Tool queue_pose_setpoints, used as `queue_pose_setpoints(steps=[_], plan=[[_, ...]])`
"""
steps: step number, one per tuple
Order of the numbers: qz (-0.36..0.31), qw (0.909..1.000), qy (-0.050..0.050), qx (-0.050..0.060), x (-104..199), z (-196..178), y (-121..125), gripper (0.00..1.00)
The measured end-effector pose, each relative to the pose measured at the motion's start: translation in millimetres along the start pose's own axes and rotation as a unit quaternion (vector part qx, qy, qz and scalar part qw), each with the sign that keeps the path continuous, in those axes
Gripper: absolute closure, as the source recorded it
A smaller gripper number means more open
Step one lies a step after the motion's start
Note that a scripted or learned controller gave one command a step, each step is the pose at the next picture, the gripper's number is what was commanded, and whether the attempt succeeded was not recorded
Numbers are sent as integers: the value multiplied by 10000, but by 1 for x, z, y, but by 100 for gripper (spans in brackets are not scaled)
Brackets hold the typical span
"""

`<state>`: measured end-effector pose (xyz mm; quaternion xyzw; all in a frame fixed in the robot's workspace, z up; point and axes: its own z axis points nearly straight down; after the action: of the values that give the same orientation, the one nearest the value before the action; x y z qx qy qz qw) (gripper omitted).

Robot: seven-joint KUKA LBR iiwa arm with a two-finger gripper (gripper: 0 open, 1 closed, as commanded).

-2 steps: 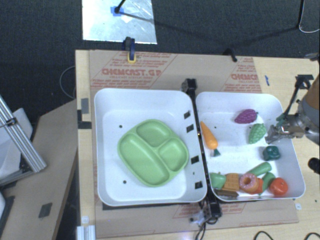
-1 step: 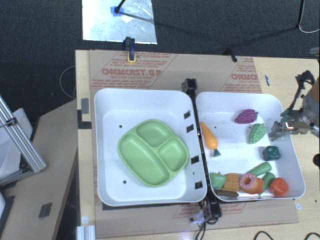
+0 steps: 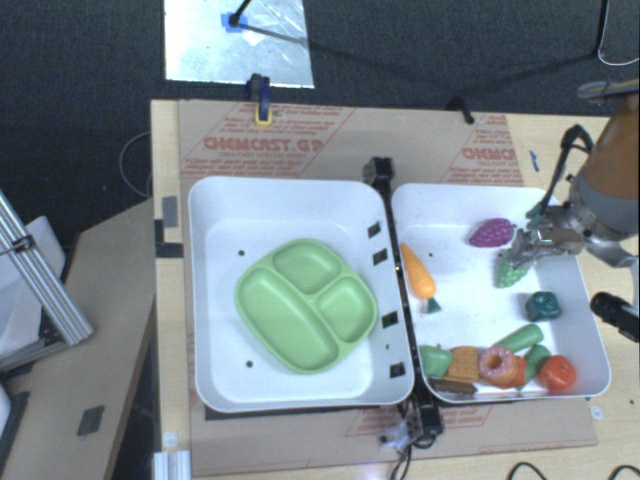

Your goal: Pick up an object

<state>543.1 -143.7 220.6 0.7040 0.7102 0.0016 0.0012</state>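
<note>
Bench [image 3: 330, 133]: fills the middle of the frame, tan board with red lettering, two white bins side by side on it.
Left bin [image 3: 215, 268]: centre-left of the frame, shallow and white, holding one green divided plate.
Right bin [image 3: 450, 213]: centre-right of the frame, touching the left bin along a black clipped seam; toy foods lie scattered in it.
Arm [image 3: 612, 168]: enters at the right edge, grey with an orange band, wrist low over the right bin's upper right part.
Green plate [image 3: 305, 306]: lies flat in the middle of the left bin, three compartments, all bare.
Gripper [image 3: 522, 253]: at the right bin's upper right; the tips sit right at a small green piece, but whether the jaws are spread or closed, I cannot tell.
Green piece [image 3: 510, 273]: just under the gripper tips, upper right of the right bin; a grasp cannot be confirmed.
Purple grapes [image 3: 491, 232]: just left of the gripper, near the bin's top.
Carrot [image 3: 417, 271]: against the right bin's left wall.
Dark green piece [image 3: 543, 306]: below the gripper, apart from it.
Doughnut [image 3: 497, 365]: in the crowded row along the right bin's bottom edge.
Tomato [image 3: 558, 372]: lower right corner of the right bin.
</note>
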Motion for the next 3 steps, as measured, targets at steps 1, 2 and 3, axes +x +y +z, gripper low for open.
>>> queue_pose_setpoints(steps=[1, 2, 3], plan=[[-9, 10000, 6, 5, 51, -10, 20, 100], [-7, 10000, 7, 7, 103, 0, 40, 100], [-7, 10000, 8, 0, 156, -6, 61, 100]])
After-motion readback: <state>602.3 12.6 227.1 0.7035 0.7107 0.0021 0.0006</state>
